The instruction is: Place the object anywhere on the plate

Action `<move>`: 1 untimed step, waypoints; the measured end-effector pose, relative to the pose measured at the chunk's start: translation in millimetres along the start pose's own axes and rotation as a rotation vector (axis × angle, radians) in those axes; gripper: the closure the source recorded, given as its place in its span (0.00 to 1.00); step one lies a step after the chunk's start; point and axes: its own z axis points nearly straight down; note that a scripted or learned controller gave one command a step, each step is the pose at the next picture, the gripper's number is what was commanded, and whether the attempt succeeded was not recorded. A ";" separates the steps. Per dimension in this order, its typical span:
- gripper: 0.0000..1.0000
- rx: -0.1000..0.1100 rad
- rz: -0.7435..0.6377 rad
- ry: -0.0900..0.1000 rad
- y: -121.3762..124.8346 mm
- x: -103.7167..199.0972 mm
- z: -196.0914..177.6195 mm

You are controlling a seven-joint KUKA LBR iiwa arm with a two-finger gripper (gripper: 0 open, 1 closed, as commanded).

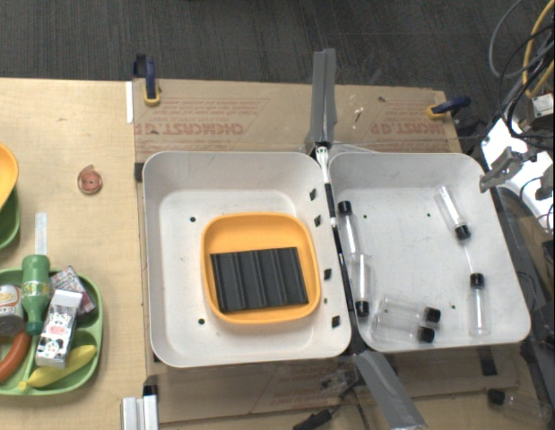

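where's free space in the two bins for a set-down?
Left bin: orange plate with dark ridged block fills the middle; only rim strips are bare. Right bin: bare centre between left-wall vials and right-side vials; front edge crowded with vials.

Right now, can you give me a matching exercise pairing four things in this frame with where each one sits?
Things:
1. orange plate
2. dark ridged block
3. clear tubes with black caps
4. green plate of toy food

Places:
A. right bin
B. bench, left of the bins
C. left bin
D. on the orange plate

Pairs: 1-C, 2-D, 3-A, 4-B
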 end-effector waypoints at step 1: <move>0.00 -0.003 -0.314 -0.001 -13.3 -3.0 36.0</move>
